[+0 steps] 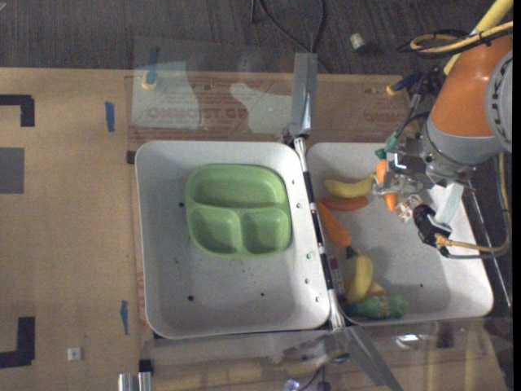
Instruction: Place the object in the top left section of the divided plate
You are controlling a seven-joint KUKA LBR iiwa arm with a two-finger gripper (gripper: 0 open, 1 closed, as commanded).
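Currently I see the arm [476, 96] reaching in over the right bin [464, 287], near that bin's far right corner. The claw [391, 187] hangs low by the far edge, orange-tipped fingers [382, 171] close to the tip of a banana [348, 187]. I cannot tell whether the claw is released or clenched; nothing plainly sits between the fingers.

Right bin contents: that banana lies across a reddish piece [346, 203] near the far left part. A carrot [334, 226] runs along the left wall. A second banana [360, 277] lies toward the near left corner, with a green item [381, 306] against the near wall just beside it.

Left bin [163, 283]: the green divided plate [238, 210] sits toward the far side, one wide section at the far edge, two smaller ones nearer.

A dark cable [285, 6] loops on the floor beyond the surface [65, 243].
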